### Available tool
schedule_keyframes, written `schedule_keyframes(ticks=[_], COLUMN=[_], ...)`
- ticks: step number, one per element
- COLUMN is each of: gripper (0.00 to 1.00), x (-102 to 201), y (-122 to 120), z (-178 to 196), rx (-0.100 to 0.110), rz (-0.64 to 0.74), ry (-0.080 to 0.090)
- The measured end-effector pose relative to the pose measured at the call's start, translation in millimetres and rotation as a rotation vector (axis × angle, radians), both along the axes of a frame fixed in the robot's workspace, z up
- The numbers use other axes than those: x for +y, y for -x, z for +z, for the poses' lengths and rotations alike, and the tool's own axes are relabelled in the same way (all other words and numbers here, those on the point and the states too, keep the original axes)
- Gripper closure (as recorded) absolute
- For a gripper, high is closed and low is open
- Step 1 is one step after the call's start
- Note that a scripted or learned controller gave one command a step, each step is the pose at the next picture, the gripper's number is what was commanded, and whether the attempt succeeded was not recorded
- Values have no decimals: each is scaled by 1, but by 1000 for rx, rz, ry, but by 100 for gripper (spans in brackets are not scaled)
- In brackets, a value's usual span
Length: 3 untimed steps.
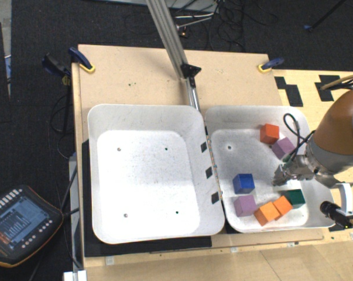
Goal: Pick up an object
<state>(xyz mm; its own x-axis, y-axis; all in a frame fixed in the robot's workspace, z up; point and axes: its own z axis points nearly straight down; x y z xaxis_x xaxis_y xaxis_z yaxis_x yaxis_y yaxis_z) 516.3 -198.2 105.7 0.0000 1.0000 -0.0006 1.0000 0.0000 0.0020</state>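
Green block (295, 198) seemingly just below fingers (283, 178).

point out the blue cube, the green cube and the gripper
blue cube (243, 183), camera view, on its top face
green cube (295, 199), camera view, on its top face
gripper (284, 177), camera view, at its fingertips

The arm (334, 142) comes in with a broad, rounded orange band, glossy and domed. Below it sits a grey wrist section, smooth and cylindrical. A thin black cable (293, 127) loops out from the wrist in a curl. The gripper (283, 177) itself is a small metallic grey assembly, blurred and hard to read in detail. A white-and-black fitting (335, 206) juts out beneath the wrist.
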Motion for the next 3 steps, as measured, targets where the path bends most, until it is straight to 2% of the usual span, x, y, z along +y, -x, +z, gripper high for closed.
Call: schedule_keyframes(ticks=[2,3], gripper=[100,100], x=[-5,-5], y=[-4,-6], z=[127,162], rx=[-6,-4], rz=[3,4], ry=[3,2])
